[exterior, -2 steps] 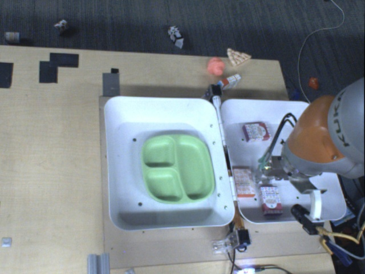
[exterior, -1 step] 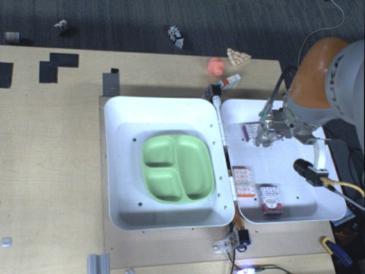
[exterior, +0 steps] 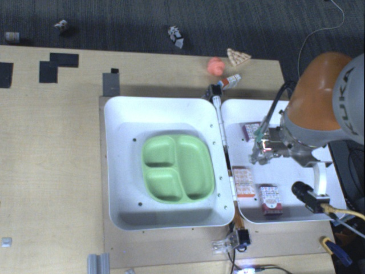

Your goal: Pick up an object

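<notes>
My gripper [exterior: 261,152] hangs over the middle of the right bin [exterior: 239,110], with the grey arm and its orange band reaching in from the right. A dark reddish packet [exterior: 250,131] lies just behind the gripper, partly covered by it. A white and red card [exterior: 243,182] lies at the bin's left wall, in front of the gripper. Near the front wall, a small red box [exterior: 271,199] sits beside that card. I see nothing between the fingers from this angle.
The left bin [exterior: 122,124] holds a green divided plate [exterior: 177,167]. Behind the bins on the bench lie a pink ball [exterior: 215,66], a pale wedge [exterior: 238,56] and a small red and white tube [exterior: 229,82].
</notes>
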`<state>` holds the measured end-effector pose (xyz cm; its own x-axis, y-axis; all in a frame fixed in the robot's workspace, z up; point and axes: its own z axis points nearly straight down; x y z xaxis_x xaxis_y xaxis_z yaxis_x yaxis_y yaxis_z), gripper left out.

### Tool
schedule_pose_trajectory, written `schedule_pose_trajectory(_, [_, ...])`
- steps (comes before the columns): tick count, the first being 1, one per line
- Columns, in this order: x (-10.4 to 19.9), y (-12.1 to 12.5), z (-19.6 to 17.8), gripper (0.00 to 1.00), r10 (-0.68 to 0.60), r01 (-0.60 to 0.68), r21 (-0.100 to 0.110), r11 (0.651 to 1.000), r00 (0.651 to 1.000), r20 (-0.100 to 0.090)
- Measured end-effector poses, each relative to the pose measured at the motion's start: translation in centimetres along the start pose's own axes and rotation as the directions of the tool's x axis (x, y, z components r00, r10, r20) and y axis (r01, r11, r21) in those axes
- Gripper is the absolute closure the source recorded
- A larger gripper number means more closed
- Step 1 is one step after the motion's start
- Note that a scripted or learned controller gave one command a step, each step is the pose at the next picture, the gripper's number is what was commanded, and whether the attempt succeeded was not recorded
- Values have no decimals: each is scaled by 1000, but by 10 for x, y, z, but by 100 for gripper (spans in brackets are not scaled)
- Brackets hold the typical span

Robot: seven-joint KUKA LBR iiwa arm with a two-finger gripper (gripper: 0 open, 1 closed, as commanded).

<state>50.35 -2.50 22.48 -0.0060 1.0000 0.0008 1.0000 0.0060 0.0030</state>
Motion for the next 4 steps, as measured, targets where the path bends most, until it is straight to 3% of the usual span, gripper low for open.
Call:
schedule_pose_trajectory(1, [-83,7,31,100,3,-3,1,1000,1000,1])
schedule_pose_trajectory(2, [-65,-18,12,100,1,-1,3,1000,1000,0])
schedule_pose_trajectory(3, [-56,-16,-3,100,1,-1,-1,1000,1000,1])
schedule_pose_trajectory(4, [-26,-16,-10,100,1,-1,-1,1000,1000,0])
